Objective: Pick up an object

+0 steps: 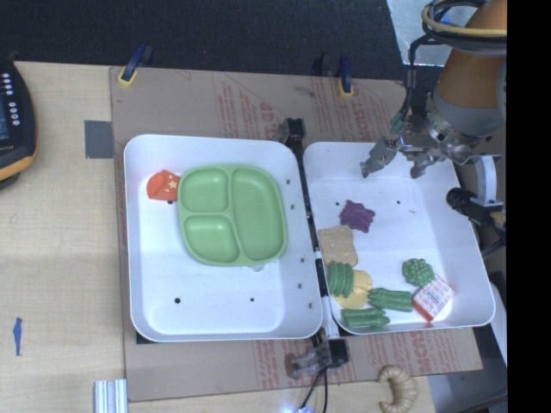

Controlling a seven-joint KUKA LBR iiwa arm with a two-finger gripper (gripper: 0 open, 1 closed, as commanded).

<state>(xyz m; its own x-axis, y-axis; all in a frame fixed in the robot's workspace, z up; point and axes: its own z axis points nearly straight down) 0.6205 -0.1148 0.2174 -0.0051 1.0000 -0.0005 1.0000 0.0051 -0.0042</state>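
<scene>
A grey arm (461, 101) with an orange band, looped yellow-black cables, and a dark metal end effector (398, 166).

Blue clamps (344, 74) pin the cardboard sheet (250, 101); a pendant (13, 127) lies left

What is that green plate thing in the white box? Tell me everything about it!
The green tray is a smooth, plastic-looking plate with rounded corners, split into three sunken compartments: two on one side, one longer one on the other. It lies flat and slightly turned in the left white bin, toward the far side. A small red toy touches its far left corner.
</scene>
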